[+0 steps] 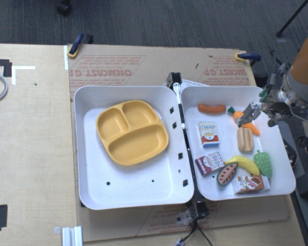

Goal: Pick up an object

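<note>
While the arm reached in from 3 o'clock, its gripper hung over the right bin with fingers pinched on an orange toy carrot near the bin's 1 o'clock corner. A sausage lay at 12, a hot dog bun just below the carrot, and a banana, grapes and watermelon slice sat around 5. The left bin held a yellow divided plate.
</note>
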Motion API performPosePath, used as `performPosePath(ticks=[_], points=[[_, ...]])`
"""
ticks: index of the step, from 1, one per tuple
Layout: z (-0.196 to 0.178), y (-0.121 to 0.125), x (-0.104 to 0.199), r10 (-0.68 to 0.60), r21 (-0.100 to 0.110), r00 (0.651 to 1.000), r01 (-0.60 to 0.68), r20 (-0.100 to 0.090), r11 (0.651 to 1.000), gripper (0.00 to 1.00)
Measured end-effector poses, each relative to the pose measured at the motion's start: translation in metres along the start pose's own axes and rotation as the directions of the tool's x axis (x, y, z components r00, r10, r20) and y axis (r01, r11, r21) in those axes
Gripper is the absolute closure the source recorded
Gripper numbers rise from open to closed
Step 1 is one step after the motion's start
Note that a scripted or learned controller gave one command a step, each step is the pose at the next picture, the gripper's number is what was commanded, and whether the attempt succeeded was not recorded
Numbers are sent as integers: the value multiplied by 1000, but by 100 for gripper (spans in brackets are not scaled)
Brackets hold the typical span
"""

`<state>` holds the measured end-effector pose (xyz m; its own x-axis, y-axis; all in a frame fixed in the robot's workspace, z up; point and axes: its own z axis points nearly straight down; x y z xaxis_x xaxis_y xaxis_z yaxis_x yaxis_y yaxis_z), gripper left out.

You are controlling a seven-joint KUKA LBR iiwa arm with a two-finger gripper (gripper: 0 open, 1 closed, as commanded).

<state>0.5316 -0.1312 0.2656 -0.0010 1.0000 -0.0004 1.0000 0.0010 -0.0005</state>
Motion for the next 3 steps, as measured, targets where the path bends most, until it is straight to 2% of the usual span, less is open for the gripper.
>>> performPosePath(ticks=[1, 2, 3], points=[[166, -24, -35, 148, 0, 989, -148, -1, 989, 0], [171, -50, -12, -125, -11, 992, 125, 4, 992, 0], [160, -48, -13, -122, -18, 992, 123, 7, 992, 100]])
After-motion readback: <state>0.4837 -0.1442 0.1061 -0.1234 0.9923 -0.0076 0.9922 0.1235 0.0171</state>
